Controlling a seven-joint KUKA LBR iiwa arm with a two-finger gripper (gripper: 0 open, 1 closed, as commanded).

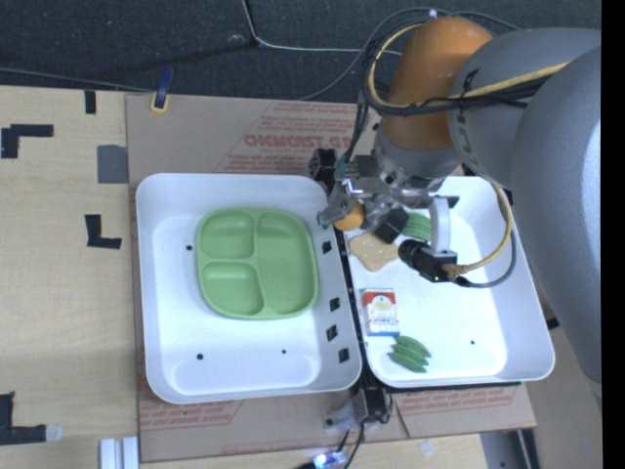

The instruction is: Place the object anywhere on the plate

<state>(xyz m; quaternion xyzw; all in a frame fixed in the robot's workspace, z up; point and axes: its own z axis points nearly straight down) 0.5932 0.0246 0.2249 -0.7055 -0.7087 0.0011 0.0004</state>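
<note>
A green divided plate lies in the left white bin. The gripper hangs over the back left corner of the right bin, right by the wall between the two bins. Directly under it sit a small orange item and a tan, flat, bread-like piece. A pale green item peeks out beside the wrist. The arm's body hides much of that corner.
Nearer the front of the right bin lie a small red and white packet and a green pea pod. A black cable with a yellow lead loops from the wrist over the right bin.
</note>
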